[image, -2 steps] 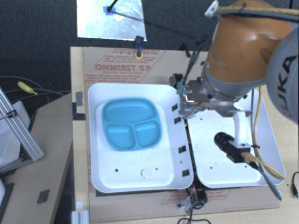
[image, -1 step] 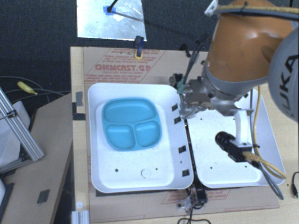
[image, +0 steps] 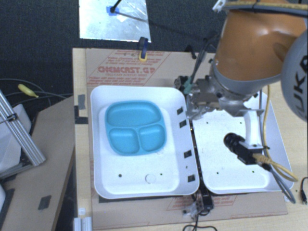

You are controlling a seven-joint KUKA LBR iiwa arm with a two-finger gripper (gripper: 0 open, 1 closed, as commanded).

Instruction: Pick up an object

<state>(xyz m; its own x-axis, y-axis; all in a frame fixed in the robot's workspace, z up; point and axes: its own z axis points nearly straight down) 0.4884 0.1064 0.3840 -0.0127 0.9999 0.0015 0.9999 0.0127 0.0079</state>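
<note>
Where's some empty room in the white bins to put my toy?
The left bin has a bare strip in front of the blue tray, which fills its middle. The right bin is bare along its front and left side; the arm crowds its back.

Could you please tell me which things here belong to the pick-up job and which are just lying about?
Job: blue three-compartment tray in the left bin; gripper by the right bin.
Lying about: silver sheet; lettered cardboard under the bins; aluminium rail.
</note>
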